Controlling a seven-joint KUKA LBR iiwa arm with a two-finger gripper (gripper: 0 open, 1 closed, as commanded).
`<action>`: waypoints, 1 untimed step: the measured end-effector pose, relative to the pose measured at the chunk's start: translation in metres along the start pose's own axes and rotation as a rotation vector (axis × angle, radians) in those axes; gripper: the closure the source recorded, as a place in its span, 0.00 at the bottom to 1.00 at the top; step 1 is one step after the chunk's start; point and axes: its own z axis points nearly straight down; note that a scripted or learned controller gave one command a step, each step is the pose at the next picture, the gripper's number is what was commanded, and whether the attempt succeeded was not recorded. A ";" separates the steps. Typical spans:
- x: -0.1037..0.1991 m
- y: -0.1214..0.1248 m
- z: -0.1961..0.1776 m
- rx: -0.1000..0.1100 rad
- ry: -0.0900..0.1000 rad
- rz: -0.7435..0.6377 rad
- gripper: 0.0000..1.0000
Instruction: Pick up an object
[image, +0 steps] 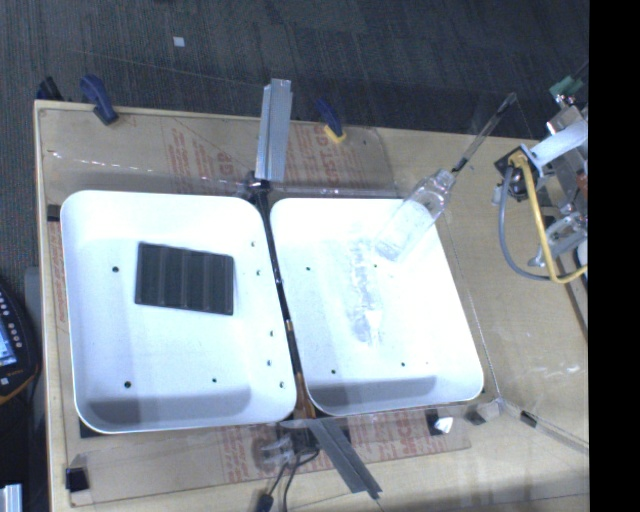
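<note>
dark ribbed slab (185, 279) lies flat in the left bin (84, 330), toward its far half and well apart from the walls. it is a rectangle with parallel grooves, matte and likely stiff. a clear bottle (408, 226) lies tilted in the far right corner of the right bin (455, 345), its neck up against the rim. it is glossy, see-through and rounded, so it would probably slip or roll. near the middle of that bin sits a faint clear crumpled wrap (363, 300), hard to make out against the white. both bins are smooth, shallow and round-cornered, side by side on the pale counter (520, 330).

by my reading the pick is not yet begun and this is the choosing and approach step. i cannot tell whether the fingers are apart or together. the next move calls for settling on one target, then coming straight down over it, and the slab looks the steadiest choice.
</note>
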 end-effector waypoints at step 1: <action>-0.009 -0.003 0.088 0.003 -0.002 -0.019 0.00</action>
